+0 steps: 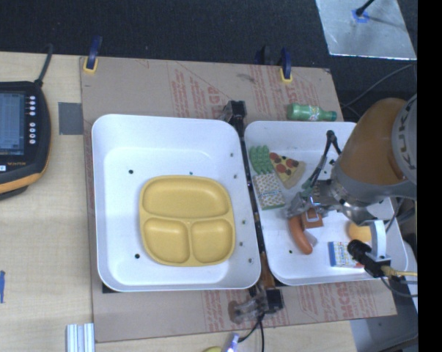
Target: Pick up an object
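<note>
Arm reaches into the right bin [279, 266], gripper [306, 205] low over a toy hot dog [301, 235].

The step looks like the approach: whether the fingers are parted cannot be told from above. The hot dog lies near the bin's middle, long axis running up-left to down-right; the next move calls for straddling its narrow width.

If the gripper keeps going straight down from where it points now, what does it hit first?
Most likely the hot dog in the right bin: the gripper sits just above its upper end. Depth is hard to judge from this slanted view, so it could miss and meet the bin floor beside it.
</note>
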Controlling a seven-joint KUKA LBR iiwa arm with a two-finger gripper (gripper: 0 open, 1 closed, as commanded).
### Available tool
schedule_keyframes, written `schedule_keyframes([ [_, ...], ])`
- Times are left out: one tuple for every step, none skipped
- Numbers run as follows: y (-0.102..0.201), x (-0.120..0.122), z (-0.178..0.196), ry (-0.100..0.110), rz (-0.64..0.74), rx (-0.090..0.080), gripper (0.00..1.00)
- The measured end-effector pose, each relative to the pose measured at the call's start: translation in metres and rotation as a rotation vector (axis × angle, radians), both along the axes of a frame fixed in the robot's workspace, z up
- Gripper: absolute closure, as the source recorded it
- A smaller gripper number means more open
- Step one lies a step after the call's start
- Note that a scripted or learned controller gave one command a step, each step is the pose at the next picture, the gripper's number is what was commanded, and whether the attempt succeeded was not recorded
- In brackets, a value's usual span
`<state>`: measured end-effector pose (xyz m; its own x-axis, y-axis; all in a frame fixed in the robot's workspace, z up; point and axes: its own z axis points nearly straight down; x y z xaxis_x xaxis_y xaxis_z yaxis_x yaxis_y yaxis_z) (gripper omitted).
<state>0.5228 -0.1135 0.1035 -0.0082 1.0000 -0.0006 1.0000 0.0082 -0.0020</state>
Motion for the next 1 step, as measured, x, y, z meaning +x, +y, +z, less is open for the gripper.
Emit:
schedule_keyframes([
  [0.0767,0.0326,0.0885,0.000,-0.003,0.001,1.00],
])
